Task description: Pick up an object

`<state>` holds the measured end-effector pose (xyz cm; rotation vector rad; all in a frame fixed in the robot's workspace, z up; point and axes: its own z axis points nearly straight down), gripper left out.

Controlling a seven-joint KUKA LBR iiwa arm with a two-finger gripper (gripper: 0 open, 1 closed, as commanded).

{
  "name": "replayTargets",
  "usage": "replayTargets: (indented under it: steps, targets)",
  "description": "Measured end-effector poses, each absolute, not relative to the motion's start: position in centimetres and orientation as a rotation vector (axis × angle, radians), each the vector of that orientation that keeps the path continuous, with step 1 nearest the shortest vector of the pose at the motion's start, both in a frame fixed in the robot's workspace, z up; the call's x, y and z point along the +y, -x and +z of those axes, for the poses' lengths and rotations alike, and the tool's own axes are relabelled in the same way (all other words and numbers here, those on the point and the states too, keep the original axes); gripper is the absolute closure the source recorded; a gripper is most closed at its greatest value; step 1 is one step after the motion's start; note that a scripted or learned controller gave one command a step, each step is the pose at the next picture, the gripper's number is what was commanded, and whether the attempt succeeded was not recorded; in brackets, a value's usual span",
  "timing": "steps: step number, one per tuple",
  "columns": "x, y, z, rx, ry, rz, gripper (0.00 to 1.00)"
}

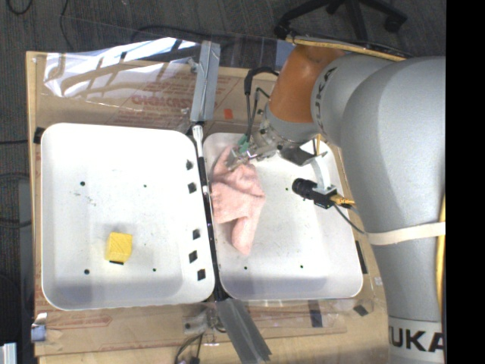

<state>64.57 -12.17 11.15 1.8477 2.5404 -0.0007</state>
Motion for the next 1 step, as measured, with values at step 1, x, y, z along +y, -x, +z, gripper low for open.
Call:
replayTargets:
  steps: [1]
  targets:
    - [-7.07, -65.71, 19.28, 2.636, -1.710, -0.002, 1.00]
